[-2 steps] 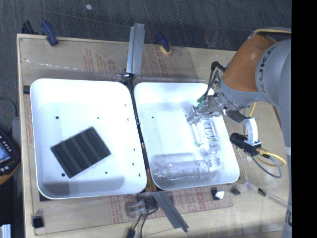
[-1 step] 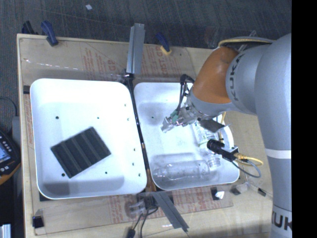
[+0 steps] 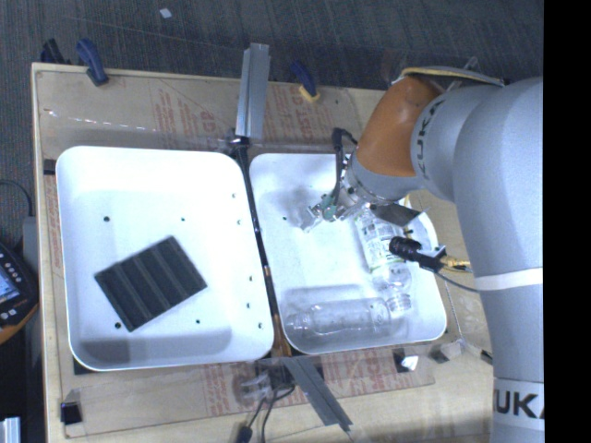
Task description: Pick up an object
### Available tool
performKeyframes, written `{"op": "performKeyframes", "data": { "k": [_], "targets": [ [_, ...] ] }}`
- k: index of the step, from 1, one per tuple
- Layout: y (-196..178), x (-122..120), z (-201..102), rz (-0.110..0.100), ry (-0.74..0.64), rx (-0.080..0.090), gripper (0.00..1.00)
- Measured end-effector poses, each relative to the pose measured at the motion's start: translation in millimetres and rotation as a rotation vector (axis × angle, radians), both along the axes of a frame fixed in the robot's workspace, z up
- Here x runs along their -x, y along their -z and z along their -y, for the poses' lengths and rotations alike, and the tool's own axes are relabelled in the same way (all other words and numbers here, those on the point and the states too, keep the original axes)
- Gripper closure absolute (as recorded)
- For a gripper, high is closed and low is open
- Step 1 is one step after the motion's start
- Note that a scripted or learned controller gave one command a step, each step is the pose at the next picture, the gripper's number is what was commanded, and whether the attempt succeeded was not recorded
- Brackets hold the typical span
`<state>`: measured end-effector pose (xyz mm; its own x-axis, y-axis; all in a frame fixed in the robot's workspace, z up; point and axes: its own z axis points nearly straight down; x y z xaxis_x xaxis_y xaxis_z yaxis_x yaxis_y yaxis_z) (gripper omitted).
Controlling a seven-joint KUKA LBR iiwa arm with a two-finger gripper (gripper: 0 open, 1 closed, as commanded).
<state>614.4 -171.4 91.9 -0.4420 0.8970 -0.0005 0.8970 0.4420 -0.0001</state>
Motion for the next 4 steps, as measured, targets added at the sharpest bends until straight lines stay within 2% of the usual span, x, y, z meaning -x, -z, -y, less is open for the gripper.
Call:
{"op": "performKeyframes", "data": {
  "k": [1, 2, 3, 4],
  "targets": [
    [-169, 27, 5, 0.002, -0.011, 0.001, 1.00],
    [-168, 27, 4, 0.001, -0.011, 0.001, 0.00],
    [-111, 87, 19, -0.002, -0.046, 0.000, 0.00],
    [-115, 68, 27, 0.002, 0.202, 0.001, 0.00]
  ]
}}
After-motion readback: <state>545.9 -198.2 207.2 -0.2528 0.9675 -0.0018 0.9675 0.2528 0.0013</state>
